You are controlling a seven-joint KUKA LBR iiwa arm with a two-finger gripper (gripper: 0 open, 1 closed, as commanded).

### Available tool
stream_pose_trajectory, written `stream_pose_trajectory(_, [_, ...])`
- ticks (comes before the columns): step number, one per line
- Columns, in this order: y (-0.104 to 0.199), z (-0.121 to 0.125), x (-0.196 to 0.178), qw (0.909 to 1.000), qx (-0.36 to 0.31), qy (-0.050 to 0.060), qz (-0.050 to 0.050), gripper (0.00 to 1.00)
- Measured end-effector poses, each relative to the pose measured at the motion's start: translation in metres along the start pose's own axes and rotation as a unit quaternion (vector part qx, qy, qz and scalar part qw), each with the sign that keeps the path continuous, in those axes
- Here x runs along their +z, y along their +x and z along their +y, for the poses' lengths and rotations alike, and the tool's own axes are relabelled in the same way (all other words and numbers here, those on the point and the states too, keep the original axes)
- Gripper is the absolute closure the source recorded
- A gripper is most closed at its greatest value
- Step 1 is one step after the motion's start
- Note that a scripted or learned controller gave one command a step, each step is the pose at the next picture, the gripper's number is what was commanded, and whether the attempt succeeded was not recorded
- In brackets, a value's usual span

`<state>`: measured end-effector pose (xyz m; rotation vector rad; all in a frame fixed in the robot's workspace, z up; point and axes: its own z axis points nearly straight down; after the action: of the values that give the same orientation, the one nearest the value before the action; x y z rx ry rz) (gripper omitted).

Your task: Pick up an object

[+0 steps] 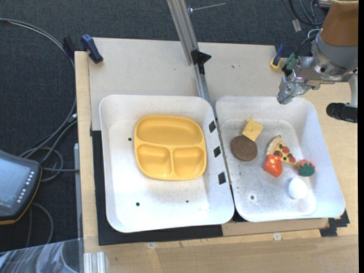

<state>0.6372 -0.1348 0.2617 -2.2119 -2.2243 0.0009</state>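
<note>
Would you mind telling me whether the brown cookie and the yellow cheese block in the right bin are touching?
Apart. The camera view shows a thin strip of white bin floor between the brown cookie and the yellow cheese block above it.

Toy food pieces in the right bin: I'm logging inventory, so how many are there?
6, all in the right bin: cheese wedge, brown cookie, pizza slice, red pepper, strawberry, white egg. None look hidden.
</note>
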Motion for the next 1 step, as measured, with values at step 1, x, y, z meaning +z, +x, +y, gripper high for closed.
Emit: stream_pose_trajectory(1, [0.0568, -0.0227, 0.0056, 1.0, 0.0, 0.0, 0.0, 1.0])
